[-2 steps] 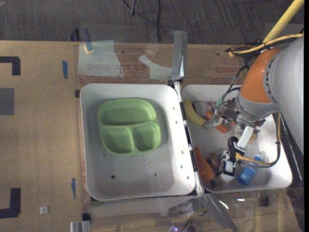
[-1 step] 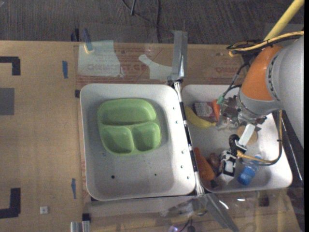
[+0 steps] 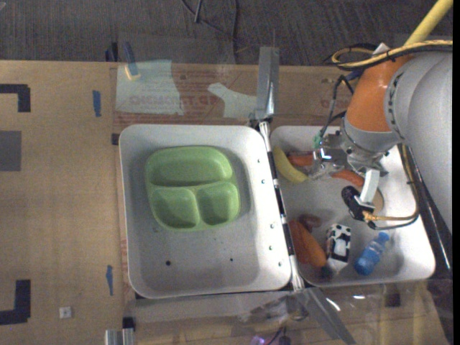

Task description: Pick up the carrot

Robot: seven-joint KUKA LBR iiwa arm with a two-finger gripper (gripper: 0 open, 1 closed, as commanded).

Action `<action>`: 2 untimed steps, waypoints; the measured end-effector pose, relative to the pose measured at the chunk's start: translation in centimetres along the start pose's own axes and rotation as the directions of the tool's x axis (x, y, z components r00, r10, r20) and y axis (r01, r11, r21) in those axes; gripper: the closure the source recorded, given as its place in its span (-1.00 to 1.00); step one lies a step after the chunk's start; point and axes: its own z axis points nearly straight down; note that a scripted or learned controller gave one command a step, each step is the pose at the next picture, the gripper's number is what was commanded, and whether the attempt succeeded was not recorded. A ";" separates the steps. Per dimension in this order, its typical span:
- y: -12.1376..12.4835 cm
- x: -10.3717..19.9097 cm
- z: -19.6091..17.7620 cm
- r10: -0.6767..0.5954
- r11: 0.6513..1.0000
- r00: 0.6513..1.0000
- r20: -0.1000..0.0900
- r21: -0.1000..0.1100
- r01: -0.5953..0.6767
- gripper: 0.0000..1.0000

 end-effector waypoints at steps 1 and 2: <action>0.0 0.0 0.0 0.000 1.000 1.000 0.000 0.001 0.000 -1.00; 0.9 1.7 -9.1 -0.235 0.972 0.972 0.001 -0.003 0.235 -1.00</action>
